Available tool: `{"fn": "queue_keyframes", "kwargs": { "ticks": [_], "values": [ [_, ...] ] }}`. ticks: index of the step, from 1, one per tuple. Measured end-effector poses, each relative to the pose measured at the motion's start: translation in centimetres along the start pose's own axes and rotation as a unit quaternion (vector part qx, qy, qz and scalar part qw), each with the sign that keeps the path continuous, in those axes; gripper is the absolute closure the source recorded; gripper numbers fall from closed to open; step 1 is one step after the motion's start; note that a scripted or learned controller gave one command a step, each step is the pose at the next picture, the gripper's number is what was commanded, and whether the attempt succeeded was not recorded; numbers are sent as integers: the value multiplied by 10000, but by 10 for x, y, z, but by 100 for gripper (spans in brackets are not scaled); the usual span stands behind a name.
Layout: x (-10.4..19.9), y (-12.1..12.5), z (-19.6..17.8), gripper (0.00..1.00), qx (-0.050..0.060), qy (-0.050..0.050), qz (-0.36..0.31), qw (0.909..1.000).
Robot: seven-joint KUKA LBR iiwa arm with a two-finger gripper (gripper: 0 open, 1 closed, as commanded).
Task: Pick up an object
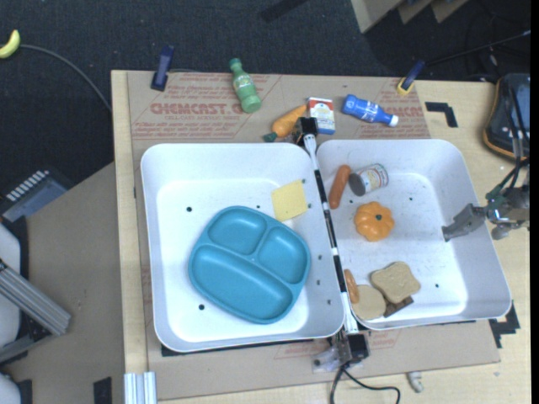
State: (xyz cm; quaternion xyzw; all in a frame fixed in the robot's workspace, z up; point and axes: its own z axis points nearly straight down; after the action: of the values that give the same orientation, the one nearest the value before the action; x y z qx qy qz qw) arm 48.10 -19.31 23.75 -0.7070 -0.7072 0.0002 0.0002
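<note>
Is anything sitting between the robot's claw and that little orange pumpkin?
Nothing visible does. The gripper is at the right bin's right side, and bare white floor runs from it to the pumpkin. The can and toast lie off that line.

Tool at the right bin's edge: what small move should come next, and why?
Probably a short move left toward the orange pumpkin. The tool sits at the right bin's right edge with nothing between its fingers, and the pumpkin stands apart from the other items.

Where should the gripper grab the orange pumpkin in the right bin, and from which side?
Across the pumpkin's round body, probably straight down from above. It sits stem-up on the right bin floor, apart from the hot dog and can, so the fingers should have room on either side.
</note>
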Motion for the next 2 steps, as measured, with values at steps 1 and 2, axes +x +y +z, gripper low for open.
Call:
{"fn": "queue_keyframes", "kwargs": {
  "ticks": [1, 2],
  "values": [
    [47, 74, 42, 0, -10, 0, -10, 10000],
    [63, 102, 128, 0, -31, 10, -7, 10000]
  ]
}}
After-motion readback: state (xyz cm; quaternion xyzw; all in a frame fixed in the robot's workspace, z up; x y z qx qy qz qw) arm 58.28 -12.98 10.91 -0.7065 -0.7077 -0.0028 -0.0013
